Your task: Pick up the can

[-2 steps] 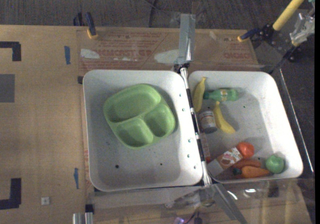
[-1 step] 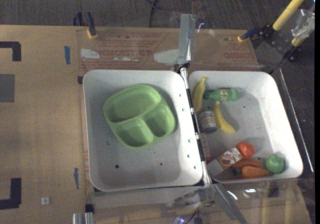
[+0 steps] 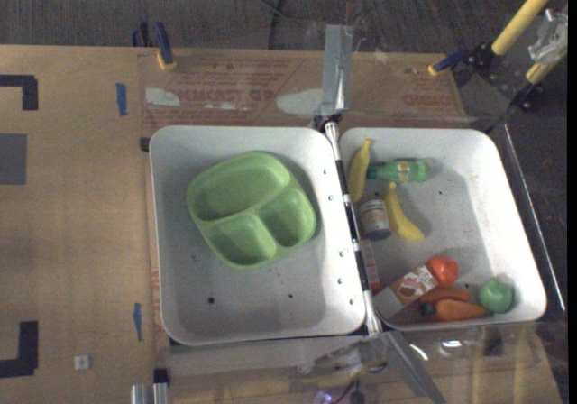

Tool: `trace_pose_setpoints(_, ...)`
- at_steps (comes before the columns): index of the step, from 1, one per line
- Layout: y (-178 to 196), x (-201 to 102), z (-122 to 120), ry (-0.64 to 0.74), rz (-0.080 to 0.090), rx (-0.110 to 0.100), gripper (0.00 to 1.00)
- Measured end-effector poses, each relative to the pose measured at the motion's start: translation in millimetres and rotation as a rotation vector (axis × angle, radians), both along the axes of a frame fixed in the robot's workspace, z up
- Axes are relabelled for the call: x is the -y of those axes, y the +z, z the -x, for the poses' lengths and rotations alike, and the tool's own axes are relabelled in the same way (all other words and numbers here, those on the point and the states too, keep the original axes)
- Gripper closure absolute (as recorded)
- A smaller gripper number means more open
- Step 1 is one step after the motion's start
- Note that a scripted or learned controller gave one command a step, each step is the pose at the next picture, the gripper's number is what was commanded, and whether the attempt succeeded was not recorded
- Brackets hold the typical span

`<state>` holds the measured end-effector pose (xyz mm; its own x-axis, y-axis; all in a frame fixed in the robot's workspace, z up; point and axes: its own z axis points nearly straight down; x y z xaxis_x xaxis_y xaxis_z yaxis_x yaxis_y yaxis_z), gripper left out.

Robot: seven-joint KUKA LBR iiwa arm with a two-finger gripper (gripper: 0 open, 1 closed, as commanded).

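can: [image 3: 375, 218] upright in the right bin [image 3: 478, 142], hard against its left wall, squeezed between two bananas [image 3: 359, 169]
my claw: can't tell what it's doing tbh
how I'd go: drop straight down over the lid and pinch across the free sides, so I don't nudge the lower banana [image 3: 402, 216]
writing: label's too blurry, no brand readable

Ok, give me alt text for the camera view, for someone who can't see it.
A small can stands in the right bin between two bananas, with a green bottle, carrot and green apple nearby. The left bin holds a green divided plate.
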<state>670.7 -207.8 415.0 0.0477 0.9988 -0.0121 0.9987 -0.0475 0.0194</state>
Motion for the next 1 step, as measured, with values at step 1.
trace_pose_setpoints(1,-153.7,9.0,17.7,-0.114,-0.014,-0.02,1.0)
